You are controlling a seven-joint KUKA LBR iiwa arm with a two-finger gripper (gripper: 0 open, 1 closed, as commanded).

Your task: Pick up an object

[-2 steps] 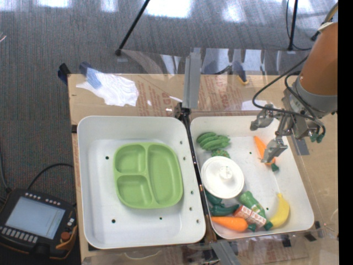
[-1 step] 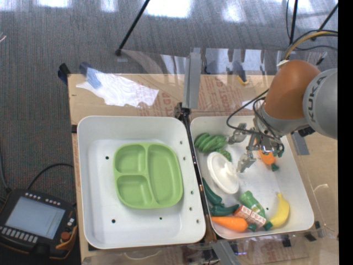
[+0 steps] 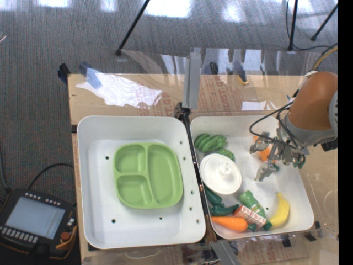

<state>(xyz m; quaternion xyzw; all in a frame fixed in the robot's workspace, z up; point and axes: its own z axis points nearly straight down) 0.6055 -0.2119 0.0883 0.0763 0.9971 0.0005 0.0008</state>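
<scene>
The tabletop [image 3: 127, 110] is a brown, cardboard-like surface. Directly on it sit two shallow white bins side by side, their inner edges just beside each other: the left bin [image 3: 94, 164] and the right bin [image 3: 300, 195]. Near the far left corner of the tabletop lies a crumpled sheet of clear plastic [image 3: 122, 90], well apart from both bins.

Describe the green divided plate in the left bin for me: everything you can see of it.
The green divided plate is light green, looks like matte plastic, and is a rounded rectangle with a raised rim. Ridges split it into three compartments: two smaller ones on the view's left, one long one on the right. It lies flat, right side up and slightly turned, about mid-floor of the left bin. All three compartments hold nothing, and it touches only the bin floor.
</scene>
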